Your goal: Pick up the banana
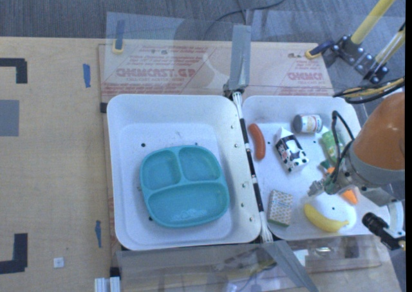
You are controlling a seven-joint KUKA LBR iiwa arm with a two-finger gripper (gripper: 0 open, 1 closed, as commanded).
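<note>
We see the banana (326, 217) lying in the right bin (270, 107) at about five o'clock, near the front wall. The gripper (327, 186) hangs just above it at twelve o'clock; we cannot tell how it is set. A teal plate (185, 186) sits in the left bin (129, 117).
</note>
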